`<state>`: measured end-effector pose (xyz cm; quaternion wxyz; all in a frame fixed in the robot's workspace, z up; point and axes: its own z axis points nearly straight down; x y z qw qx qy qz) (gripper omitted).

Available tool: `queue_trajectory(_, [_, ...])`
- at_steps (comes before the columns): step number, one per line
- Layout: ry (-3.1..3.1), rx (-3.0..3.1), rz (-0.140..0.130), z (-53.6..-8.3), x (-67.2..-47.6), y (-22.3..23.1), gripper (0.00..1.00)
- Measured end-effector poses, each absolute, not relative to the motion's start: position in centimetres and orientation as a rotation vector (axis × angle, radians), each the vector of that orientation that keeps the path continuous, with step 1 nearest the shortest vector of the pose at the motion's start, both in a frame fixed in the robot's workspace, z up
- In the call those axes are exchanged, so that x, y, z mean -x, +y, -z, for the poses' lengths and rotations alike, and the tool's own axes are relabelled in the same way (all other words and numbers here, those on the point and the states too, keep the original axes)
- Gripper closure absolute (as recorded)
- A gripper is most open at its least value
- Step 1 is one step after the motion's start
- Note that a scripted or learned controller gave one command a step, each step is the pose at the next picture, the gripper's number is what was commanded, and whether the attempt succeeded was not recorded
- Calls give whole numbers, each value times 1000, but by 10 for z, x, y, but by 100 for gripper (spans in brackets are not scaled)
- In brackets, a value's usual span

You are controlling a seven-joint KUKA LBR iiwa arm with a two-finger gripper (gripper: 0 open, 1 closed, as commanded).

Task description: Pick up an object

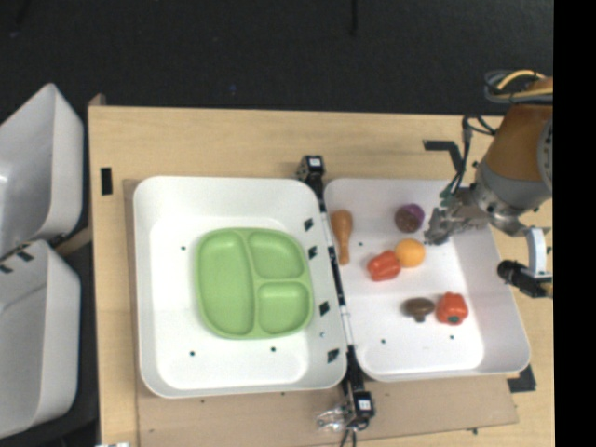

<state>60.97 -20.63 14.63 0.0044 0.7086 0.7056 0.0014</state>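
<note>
Two shallow white bins sit side by side on the wooden bench (112, 343). The left bin (163, 343) holds a light green divided plate (251, 282) with three compartments, lying near the bin's middle. The right bin (466, 352) holds the loose toy foods: a tan, elongated piece that looks like a small squash or drumstick (342, 234) near the bin's left wall, a dark purple round item (409, 218) toward the back, an orange round fruit (410, 252) just in front of it, a red pepper-like piece (384, 266) touching the orange fruit on its left, a brown mushroom-shaped piece (419, 308) further forward, and a second red pepper with a green stem (452, 309) just beside the brown piece on its right. The grey arm with its orange band (517, 152) reaches in from the right, and the gripper (438, 231) hangs low over the right bin, just right of the purple item and just above the orange fruit, close to both. No object is visibly between its tips, and I cannot tell from this slant how the gripper is set.
</note>
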Motion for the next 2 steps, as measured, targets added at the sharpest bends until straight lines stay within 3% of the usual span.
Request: queue_trajectory(2, [2219,-2213,-5,-260,-611,-201,100])
